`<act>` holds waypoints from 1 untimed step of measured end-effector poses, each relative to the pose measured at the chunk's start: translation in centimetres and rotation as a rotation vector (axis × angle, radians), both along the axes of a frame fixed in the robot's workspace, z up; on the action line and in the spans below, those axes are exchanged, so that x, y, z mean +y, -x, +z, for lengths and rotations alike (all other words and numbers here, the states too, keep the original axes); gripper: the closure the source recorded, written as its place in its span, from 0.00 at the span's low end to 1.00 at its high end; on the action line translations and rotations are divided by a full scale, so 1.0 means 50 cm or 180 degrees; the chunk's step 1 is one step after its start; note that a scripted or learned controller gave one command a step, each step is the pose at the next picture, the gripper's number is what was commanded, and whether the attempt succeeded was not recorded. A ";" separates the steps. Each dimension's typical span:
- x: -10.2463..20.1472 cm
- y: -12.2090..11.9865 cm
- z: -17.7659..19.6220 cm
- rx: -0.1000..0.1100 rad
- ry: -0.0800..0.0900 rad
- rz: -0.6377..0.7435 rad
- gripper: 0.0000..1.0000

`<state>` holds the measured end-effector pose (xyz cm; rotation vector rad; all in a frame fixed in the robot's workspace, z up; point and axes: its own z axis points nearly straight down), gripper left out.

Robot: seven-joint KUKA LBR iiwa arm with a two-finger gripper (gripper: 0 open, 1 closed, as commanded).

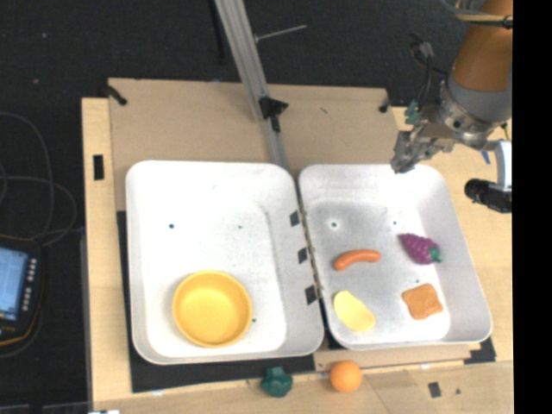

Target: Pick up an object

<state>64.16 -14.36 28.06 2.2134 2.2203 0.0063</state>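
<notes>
Approach step, nothing grasped yet: tool (404, 164) poised over the far rim of the right bin (461, 231), grip state impossible to tell, purple grapes (418, 247) nearest inside that bin, next likely calling for a reach inward and down onto them.

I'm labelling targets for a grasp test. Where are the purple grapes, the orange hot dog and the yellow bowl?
purple grapes (418, 247), camera view, middle of the bunch.
orange hot dog (357, 259), camera view, middle of its length.
yellow bowl (211, 308), camera view, inside bottom.
</notes>
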 end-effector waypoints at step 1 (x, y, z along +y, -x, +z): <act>0.100 0.008 0.010 0.0019 -0.0008 0.0009 1.00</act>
